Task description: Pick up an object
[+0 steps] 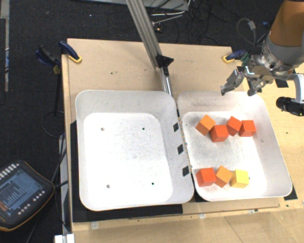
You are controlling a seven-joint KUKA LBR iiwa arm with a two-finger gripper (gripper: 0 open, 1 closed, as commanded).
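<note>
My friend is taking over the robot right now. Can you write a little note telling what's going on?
End effector: above the far rim of the right bin, with nothing between its fingers.
Blocks: four orange ones in a far cluster, and two orange plus a yellow one near the front, all in the right bin.
Done: nothing picked yet.
Left: lower onto a block, grasp, lift.
</note>
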